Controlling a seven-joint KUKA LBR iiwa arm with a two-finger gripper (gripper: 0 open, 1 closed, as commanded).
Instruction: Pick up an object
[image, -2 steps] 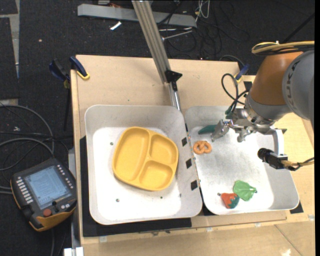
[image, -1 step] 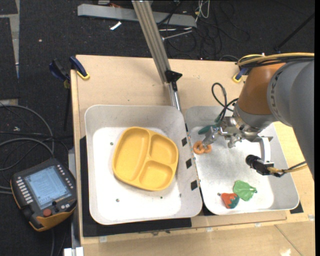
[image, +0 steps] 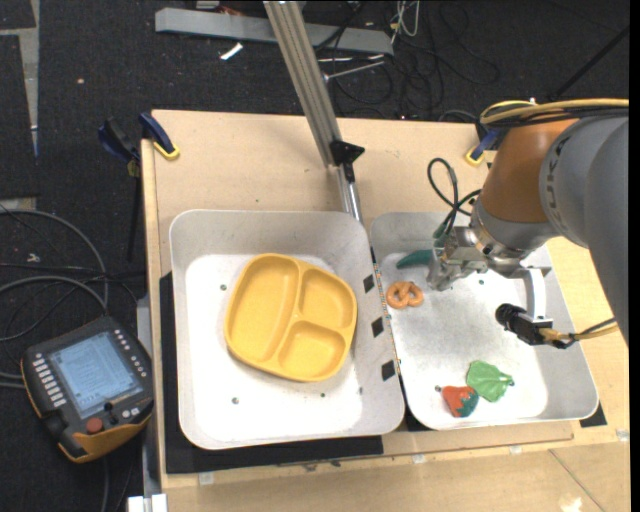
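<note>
A tan worktop (image: 250, 160) carries two white bins. In the right bin (image: 560, 400), the end effector (image: 447, 268) hangs low, its opening impossible to tell. The pretzel (image: 405, 294) lies just beside it, lower left; a teal piece (image: 413, 260) is close by (easily nudged), so a descent could miss both.

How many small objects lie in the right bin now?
4 visible: a pretzel near the left wall, a teal piece behind it, a green leaf-shaped toy and a red-orange toy at the front. The arm may hide more.
</note>
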